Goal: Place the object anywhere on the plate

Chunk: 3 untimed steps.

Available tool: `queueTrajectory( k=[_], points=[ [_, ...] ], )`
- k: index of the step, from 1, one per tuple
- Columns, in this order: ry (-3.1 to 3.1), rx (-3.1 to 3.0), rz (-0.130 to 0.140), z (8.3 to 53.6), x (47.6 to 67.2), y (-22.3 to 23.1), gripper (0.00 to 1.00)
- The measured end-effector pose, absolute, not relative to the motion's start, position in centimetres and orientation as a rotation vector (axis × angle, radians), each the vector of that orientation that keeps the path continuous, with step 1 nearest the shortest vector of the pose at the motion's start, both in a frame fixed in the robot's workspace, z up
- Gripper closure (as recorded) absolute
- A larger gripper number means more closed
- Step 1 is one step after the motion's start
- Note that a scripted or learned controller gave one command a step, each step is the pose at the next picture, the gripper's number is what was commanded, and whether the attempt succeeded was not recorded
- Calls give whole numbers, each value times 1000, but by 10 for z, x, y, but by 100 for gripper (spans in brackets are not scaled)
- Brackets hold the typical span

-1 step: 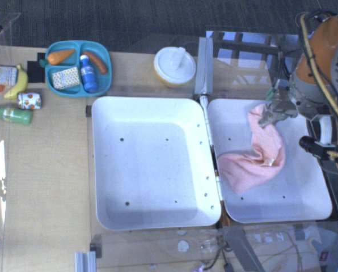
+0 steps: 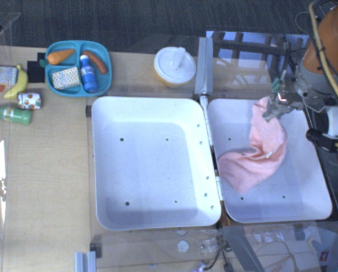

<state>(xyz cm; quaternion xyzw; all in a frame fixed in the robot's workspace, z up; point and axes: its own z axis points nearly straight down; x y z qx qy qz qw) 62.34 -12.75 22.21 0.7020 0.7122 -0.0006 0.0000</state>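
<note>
- You see the fingers [image 2: 273, 111] closed on the top corner of the soft pink cloth [image 2: 255, 157]
- Cloth's upper end is lifted, the rest trailing across the right shallow white bin [image 2: 311, 205]

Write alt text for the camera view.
The gripper pinches the top of a pink cloth, lifting it from the right white bin. A left white bin sits beside it; a blue divided plate of toy food lies beyond.
</note>
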Motion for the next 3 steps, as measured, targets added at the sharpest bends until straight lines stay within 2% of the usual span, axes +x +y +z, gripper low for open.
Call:
queueTrajectory(
  k=[3],
  points=[
    [3094, 537, 2, 225, 610, 51, 100]
  ],
)
